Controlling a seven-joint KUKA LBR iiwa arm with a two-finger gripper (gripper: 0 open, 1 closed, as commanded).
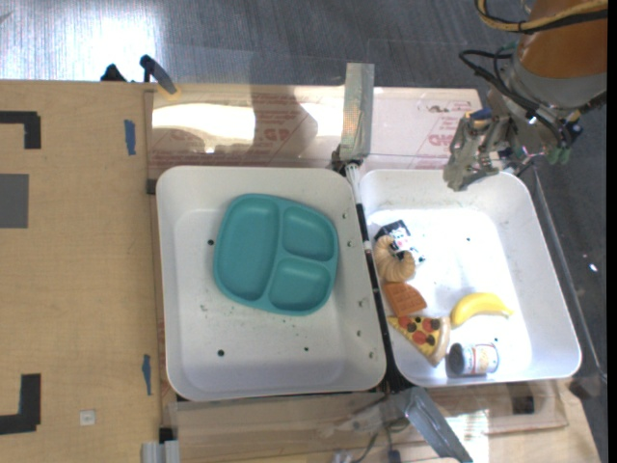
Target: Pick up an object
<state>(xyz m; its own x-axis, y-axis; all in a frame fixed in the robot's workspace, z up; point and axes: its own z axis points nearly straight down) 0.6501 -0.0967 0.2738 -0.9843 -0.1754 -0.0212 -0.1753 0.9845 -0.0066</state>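
Note:
The right bin (521, 258) holds several small objects. A yellow banana (479, 307) lies toward its front right. A pizza slice (418, 328) rests at the front left, with a brown pastry (397, 263) and a small black-and-white item (393, 231) behind it along the left wall. A small jar (473, 359) lies on its side near the front edge. My gripper (465, 170) hangs above the back rim of the right bin, well apart from all of these, with its fingers pointing down and nothing between them.
The left bin (183, 287) bears a teal divided plate (275, 253). A cardboard panel (67, 258) covers the bench at the left. A grey post (358, 114) stands behind the gap between the bins. Cables hang by the wrist (521, 66).

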